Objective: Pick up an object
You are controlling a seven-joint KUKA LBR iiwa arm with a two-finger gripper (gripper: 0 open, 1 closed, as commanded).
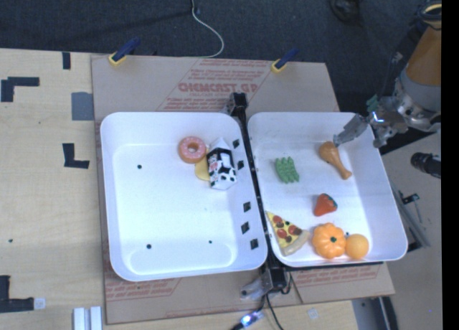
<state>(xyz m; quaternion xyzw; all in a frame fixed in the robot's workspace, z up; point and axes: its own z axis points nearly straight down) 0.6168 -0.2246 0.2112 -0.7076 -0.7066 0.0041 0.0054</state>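
Observation:
The right bin (373,178) holds a tan drumstick (336,159), a green ridged piece (287,169), a red strawberry-like piece (325,204), a pizza slice (285,232), an orange pumpkin (329,241) and a small orange (356,246). In the left bin (143,214) lie a pink donut (191,149), a black-and-white cow-patterned carton (222,167) and a yellow piece (203,170) half hidden behind the carton. My gripper (363,135) hovers over the right bin's far right corner, just up and right of the drumstick. It is open and nothing sits between its fingers.
A black divider (247,192) runs between the two bins. The bins rest on a cardboard sheet (208,88) clamped at the back. The arm's grey and orange body (423,70) rises at the right edge. A cable (204,27) hangs across the dark floor behind.

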